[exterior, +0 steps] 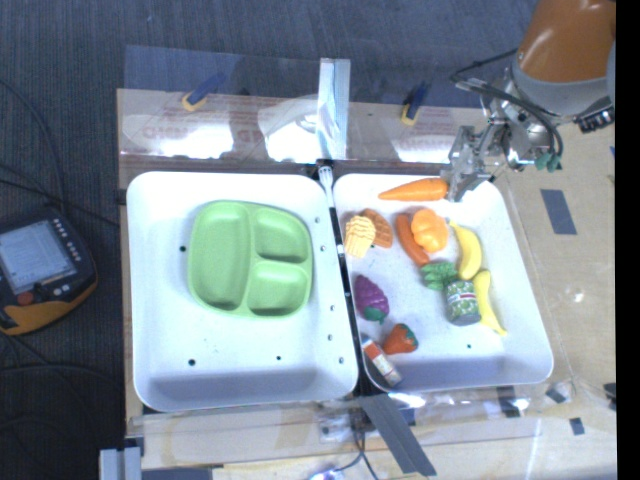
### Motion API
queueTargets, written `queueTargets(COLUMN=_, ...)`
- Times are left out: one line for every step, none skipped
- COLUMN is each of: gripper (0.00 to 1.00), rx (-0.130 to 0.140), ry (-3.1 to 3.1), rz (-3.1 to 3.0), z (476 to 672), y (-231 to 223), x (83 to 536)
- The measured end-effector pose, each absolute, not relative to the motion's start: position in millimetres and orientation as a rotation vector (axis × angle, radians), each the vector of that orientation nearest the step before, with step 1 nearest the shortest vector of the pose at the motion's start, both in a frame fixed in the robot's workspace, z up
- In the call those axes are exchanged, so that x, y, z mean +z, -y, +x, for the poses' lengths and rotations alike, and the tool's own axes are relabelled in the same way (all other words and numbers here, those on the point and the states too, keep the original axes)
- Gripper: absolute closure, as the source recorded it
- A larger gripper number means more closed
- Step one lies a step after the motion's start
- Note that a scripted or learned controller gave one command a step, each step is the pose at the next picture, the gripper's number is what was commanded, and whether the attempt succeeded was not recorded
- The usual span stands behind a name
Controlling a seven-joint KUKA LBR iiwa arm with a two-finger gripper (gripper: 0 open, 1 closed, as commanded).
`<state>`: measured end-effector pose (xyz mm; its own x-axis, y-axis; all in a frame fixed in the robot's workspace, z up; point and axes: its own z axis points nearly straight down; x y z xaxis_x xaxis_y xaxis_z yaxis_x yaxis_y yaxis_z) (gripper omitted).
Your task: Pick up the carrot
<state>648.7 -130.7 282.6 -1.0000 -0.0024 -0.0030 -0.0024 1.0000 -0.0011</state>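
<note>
- The gripper [468, 180] hangs over the far right corner of the right bin [520, 343], its fingers closed on the thick end of the carrot [414, 190].
- One carrot: it lies level, thick end toward the gripper, tip pointing left, along the far edge of the right bin; whether it rests on the bin floor or is just clear of it I cannot tell.
- Two white bins sit side by side on the surface [590, 268].
- The right bin also has, near the carrot, one piece of corn [360, 233] by the left wall with a brown piece [380, 230] touching it, and one orange pepper-like piece [428, 230] toward the middle.
- Two yellow bananas: one banana [468, 251] just right of the orange piece, a second banana [488, 301] nearer the right wall.
- One green broccoli-like piece [436, 273] and one small can [462, 302] lie between the bananas and the middle.
- One purple piece [371, 297] and one red-orange piece with a green top [400, 339] lie toward the near left corner, with one small tube-like item [381, 365] at the near edge.
- The left bin [160, 358] carries one green divided plate [249, 258] with three compartments.
- One handheld pendant [40, 258] lies off the surface, at the left.
</note>
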Motion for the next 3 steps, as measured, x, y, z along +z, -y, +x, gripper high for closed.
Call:
queueTargets(gripper=0.0, rx=0.005, ry=-3.15, rz=0.181, z=656.5, y=150.5, x=136.4)
queueTargets(gripper=0.0, rx=-0.005, ry=-3.126, rz=0.192, z=638.9, y=131.6, x=106.0)
queueTargets(gripper=0.0, rx=-0.012, ry=-3.114, rz=0.204, z=601.5, y=125.5, x=92.6)
